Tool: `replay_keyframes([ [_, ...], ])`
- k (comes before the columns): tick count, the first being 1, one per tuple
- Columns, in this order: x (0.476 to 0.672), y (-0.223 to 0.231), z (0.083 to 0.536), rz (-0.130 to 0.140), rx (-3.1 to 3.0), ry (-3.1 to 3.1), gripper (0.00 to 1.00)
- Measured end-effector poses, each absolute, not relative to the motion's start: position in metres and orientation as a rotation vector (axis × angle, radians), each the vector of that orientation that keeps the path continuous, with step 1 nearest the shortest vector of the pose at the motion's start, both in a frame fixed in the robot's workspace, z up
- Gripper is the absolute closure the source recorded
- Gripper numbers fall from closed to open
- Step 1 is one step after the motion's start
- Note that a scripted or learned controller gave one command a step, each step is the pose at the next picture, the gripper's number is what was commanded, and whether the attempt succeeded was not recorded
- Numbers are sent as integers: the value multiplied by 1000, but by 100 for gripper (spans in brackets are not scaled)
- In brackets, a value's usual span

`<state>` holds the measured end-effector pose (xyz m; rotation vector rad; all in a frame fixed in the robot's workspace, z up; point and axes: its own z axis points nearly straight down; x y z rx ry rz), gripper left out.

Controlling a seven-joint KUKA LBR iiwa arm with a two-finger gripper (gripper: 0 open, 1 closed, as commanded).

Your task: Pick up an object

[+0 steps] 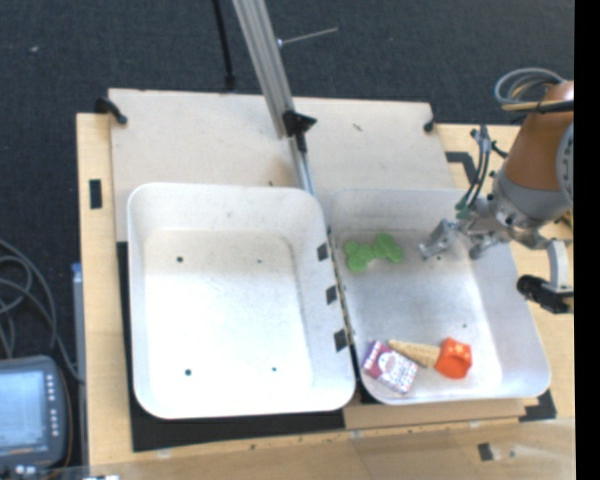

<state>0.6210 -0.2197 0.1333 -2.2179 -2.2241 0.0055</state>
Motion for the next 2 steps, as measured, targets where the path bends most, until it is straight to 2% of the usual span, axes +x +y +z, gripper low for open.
replay_keyframes([
  [1,623,-221,148,-3,-2223,-2231,100],
  [2,623,-222,214,-7,-2223,-2231,100],
])
